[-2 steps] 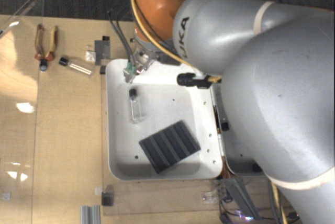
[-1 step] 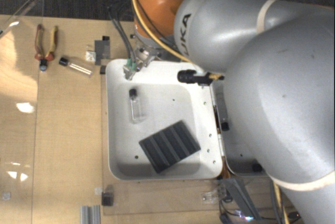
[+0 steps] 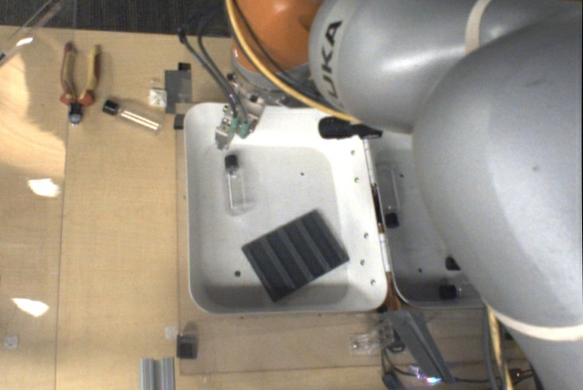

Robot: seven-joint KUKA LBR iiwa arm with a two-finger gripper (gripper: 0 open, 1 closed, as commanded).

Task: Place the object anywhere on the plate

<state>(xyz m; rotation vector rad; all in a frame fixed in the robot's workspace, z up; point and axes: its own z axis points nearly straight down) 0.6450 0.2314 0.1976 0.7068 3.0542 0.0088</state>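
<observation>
The gripper [image 3: 232,126] is seen at the far edge of the left bin [image 3: 205,279], hanging below the orange band [image 3: 278,1] of the arm. How it is set cannot be told at this size and angle; nothing is seen held in it.

Just below the gripper, on the bin floor, a clear vial with a dark cap [image 3: 235,182] is lying flat, apart from the gripper. This is judged to be the task's object. Nearer the camera in the same bin a dark ribbed plate [image 3: 294,254] is lying at a slant, well apart from the vial.

The right bin [image 3: 428,292] is largely covered by the arm. On the tabletop [image 3: 109,233] to the left, red-handled pliers [image 3: 79,78] and a second vial [image 3: 130,114] are noted, outside both bins.

Progress, as judged: the vial is not yet lifted and not yet on the plate. Left to be done: a grasp of the vial, a carry toward the camera, and a release on the ribbed surface. The vial is round and could be expected to roll if nudged.
</observation>
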